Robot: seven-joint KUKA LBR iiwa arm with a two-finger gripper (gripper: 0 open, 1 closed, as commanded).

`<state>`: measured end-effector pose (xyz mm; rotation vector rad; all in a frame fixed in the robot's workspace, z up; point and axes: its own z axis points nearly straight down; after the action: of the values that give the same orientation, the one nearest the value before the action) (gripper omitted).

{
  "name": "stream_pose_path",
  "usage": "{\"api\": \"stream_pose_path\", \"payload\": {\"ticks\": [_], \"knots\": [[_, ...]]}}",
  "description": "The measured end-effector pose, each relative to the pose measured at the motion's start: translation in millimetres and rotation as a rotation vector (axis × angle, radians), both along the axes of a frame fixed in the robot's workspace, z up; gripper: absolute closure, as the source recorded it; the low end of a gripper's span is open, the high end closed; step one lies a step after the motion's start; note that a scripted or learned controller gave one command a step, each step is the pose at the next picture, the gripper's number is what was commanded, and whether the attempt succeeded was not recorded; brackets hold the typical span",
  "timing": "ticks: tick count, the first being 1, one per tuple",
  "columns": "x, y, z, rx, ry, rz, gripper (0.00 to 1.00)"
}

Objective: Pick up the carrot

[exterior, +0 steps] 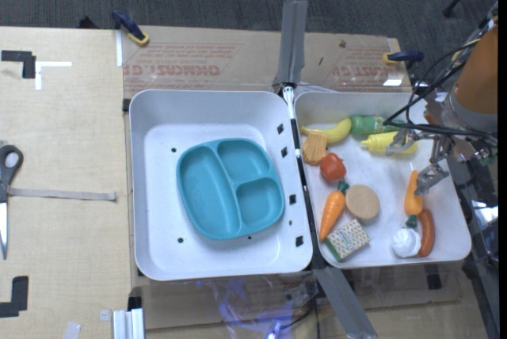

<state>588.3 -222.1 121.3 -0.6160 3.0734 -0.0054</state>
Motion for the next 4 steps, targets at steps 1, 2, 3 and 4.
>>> {"api": "stream_pose_path", "payload": {"ticks": [1,2,3,4], "knots": [[-48,0,-21,-0.002,0.0,0.133,0.0],[-45,1,-11,-0.004,-0.006,0.137,1.0],[-42,2,0,-0.005,-0.013,0.139,1.0],[12,76,90,0.001,0.001,0.587,1.0]]}}
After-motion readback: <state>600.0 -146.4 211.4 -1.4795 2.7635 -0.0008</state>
